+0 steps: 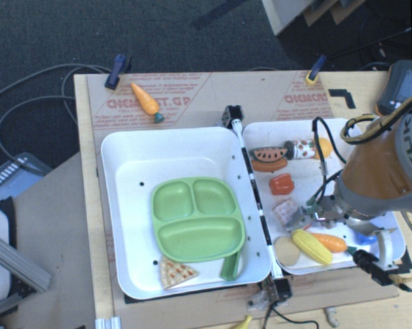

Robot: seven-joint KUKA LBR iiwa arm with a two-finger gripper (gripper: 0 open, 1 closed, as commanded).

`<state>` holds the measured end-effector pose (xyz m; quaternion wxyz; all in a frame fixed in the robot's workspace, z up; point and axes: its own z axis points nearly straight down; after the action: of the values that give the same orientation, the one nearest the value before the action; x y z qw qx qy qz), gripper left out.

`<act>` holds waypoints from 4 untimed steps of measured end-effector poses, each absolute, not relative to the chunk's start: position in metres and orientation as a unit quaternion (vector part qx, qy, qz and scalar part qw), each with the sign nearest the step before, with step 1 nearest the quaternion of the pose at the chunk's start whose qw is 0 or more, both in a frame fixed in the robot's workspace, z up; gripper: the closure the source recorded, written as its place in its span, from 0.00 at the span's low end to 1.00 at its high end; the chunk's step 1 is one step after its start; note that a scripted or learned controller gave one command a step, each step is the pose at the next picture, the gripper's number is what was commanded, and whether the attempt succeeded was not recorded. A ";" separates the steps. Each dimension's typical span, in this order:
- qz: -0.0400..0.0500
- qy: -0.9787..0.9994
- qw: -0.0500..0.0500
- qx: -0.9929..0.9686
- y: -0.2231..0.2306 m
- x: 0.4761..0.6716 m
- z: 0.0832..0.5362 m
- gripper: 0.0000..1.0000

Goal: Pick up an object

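Note:
My gripper (309,214) hangs low in the right bin (259,134), at the end of the grey arm with the orange band (377,170). It sits just right of a small pink and white block (285,209) and just above a yellow corn cob (312,247). An orange carrot (330,241) lies beside the corn, and a beige round piece (285,251) lies to its left. A red pepper (282,184), a hot dog (269,166) and a watermelon slice (267,153) lie farther back. I see nothing held.
The left bin (126,198) holds a green divided plate (198,219), a pizza slice (175,272) and a green piece (231,266). Another carrot (146,100) lies on the bench behind the bins, and a banana (223,328) lies at the front edge.

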<state>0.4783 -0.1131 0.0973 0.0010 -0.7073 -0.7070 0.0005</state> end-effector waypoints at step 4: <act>0.001 -0.707 0.001 -0.707 -0.095 0.594 0.085 0.00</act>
<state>0.5943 -0.0952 0.0846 0.0009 -0.7071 -0.7071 0.0005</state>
